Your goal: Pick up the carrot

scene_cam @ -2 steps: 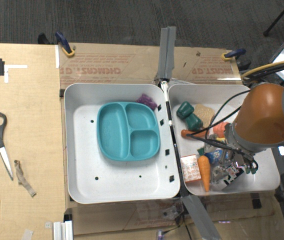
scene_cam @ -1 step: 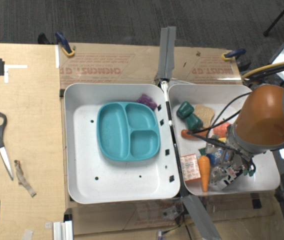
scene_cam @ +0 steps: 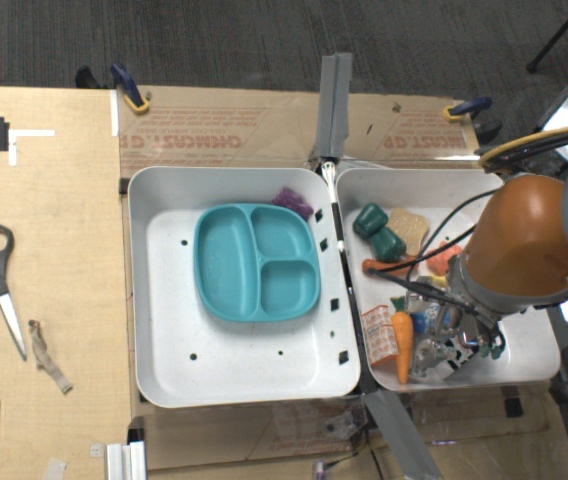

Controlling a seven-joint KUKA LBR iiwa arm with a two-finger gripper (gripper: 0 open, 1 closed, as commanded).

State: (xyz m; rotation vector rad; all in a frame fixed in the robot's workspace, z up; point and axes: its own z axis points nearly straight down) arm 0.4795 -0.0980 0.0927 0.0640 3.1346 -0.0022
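While beside end effector, carrot lies free.

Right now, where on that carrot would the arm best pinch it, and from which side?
Probably across the carrot's thick upper part, coming straight down from above. It lies lengthwise, tapering toward the near wall of the right bin, with a packet close on its left and the gripper to its right.

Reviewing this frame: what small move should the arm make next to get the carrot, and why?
Probably shift the gripper a little toward the left bin and lower it: the carrot lies just beside it near the right bin's front wall, against a red-and-white packet.
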